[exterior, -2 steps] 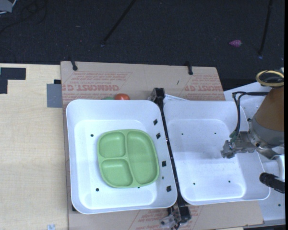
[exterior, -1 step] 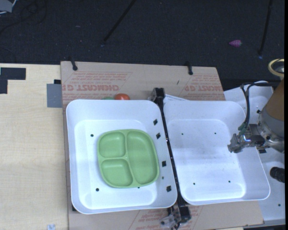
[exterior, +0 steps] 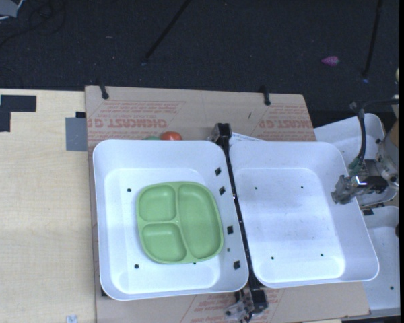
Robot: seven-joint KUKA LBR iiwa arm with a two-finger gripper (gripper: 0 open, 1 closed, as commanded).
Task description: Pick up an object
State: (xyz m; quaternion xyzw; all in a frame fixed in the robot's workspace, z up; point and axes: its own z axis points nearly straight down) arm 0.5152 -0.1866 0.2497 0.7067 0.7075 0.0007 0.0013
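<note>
The gripper (exterior: 345,192) sits at the right edge of the right bin (exterior: 303,274), over its rim, and how far it is opened cannot be told from this slant; nothing is visible in its grasp. The left bin (exterior: 114,274) holds a green divided plate (exterior: 180,222) with three compartments, lying flat near the bin's middle, well apart from the gripper. Behind the left bin's far rim, on the cardboard sheet (exterior: 188,116) under both bins, a small orange-red object (exterior: 171,136) peeks out.
</note>
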